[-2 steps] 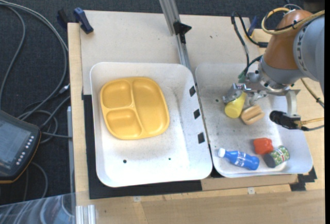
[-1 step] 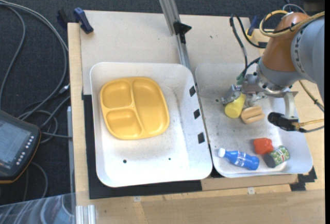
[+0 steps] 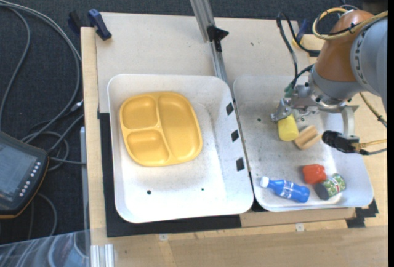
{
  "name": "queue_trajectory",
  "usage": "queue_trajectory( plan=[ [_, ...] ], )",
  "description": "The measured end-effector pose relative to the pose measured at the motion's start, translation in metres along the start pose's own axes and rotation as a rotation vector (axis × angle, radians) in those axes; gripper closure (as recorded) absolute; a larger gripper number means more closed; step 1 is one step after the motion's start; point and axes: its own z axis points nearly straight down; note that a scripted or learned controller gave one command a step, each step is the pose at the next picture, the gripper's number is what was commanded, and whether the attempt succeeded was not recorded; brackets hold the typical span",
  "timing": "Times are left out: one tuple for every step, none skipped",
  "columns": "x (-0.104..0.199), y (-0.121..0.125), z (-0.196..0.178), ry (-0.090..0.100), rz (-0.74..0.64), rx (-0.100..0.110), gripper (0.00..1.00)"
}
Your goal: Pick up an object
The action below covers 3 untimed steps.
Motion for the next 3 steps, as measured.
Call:
queue_trajectory(
  plan=[
    [-0.003, 0.005, -0.045, -0.003, 0.0, -0.007, 1.0],
    [-0.003, 0.007, -0.1, -0.003, -0.001, -0.008, 1.0],
    [0.037, -0.009, -0.101, 0.0, -0.003, 0.002, 1.0]
  ],
)
